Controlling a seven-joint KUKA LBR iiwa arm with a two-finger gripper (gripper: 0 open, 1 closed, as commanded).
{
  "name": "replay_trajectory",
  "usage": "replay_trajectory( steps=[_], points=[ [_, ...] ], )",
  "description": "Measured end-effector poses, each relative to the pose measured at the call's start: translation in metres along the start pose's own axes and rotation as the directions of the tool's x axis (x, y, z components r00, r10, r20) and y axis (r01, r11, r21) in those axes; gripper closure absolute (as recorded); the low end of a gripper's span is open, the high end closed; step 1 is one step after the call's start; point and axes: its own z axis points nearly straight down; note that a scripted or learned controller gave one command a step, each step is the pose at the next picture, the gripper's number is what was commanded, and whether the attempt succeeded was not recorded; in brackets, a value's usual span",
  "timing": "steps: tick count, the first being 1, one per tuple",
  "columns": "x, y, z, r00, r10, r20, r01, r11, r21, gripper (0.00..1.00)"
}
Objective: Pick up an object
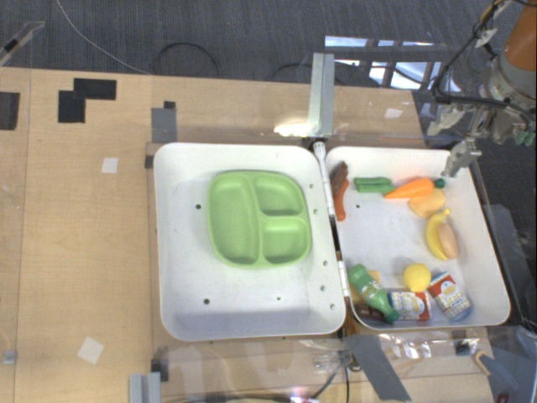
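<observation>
I see the gripper hovering just beside the carrot, up-right of it. Carrot's long axis runs left-right (green top leftward). Finger state: cannot tell.

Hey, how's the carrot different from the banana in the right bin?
The carrot is orange with a green top; the banana is yellow. The carrot lies crosswise near the far wall of the right bin, while the banana runs roughly front to back, nearer the middle. The carrot tapers straight; the banana curves. Both are toy foods lying flat in that bin, near its right side.
</observation>
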Motion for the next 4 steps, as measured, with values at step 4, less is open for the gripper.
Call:
replay_trajectory(
  steps=[4],
  points=[
    [-0.001, 0.023, 0.173, 0.963, -0.271, 0.004, 0.271, 0.963, 0.001, 0.00]
  ],
)
